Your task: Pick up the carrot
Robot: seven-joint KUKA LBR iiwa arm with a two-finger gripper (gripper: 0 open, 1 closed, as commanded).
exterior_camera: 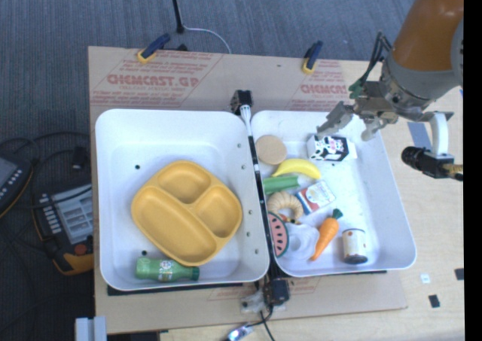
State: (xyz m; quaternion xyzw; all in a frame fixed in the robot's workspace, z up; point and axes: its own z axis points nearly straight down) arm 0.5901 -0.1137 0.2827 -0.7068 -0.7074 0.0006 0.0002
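Looking down on the worktop, I see my gripper (352, 123) hanging over the far part of the right bin (398, 204), fingers spread wide with nothing between them, just above the black-and-white carton (331, 148). The carrot (327, 234) lies well apart from it, toward the bin's near edge and slightly left of the gripper. Its long axis runs on a slant, green top up-right, tip down-left. I judge the fingers should close across that slant, between the small jar (353, 245) and the clear cup (303, 240).

One fixed camera views the worktop (151, 68) from above at a slant, framing both bins (120, 151) and surrounding floor (75, 1).
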